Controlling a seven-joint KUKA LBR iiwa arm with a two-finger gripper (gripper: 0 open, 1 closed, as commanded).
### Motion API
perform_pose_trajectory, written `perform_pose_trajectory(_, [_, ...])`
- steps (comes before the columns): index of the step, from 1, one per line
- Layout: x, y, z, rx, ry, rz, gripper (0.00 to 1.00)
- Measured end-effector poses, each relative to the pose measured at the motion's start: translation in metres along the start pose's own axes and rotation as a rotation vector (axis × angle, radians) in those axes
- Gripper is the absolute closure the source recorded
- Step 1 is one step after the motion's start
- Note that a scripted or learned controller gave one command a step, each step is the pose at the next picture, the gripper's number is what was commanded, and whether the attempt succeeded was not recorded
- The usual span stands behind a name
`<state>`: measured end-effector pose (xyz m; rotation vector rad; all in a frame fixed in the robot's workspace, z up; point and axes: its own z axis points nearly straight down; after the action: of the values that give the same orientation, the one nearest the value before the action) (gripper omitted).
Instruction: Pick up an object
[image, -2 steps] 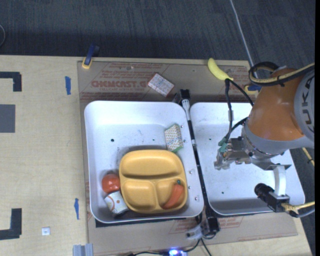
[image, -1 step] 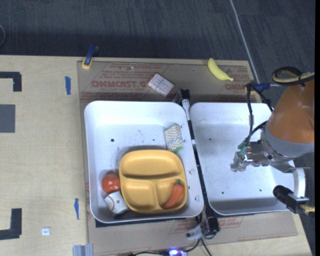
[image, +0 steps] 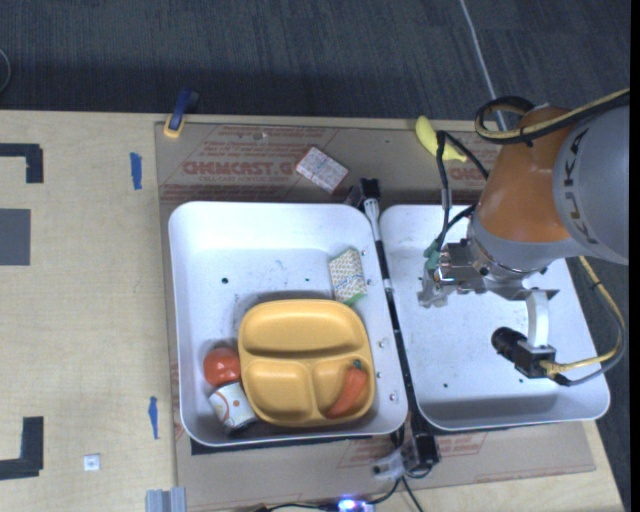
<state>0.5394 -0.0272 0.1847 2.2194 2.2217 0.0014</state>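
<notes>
The left bin holds a yellow divided plate with an orange carrot-like toy in its lower right compartment. A red-orange ball and a small white and orange cup lie against the plate's left side. A small patterned packet rests near the bin's right wall. My gripper hangs over the left part of the right bin, close to the divider. Nothing shows in its grasp.
The grey and orange arm covers the upper right bin, with a black fitting and yellow cable below it. On the cardboard behind the bins lie a small printed card and a blue clip.
</notes>
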Motion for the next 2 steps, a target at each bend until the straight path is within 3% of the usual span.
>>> perform_pose_trajectory(1, [-0.116,0.006,0.022,-0.001,-0.002,0.001,1.00])
perform_pose_trajectory(2, [-0.025,-0.060,-0.050,0.003,0.002,0.000,1.00])
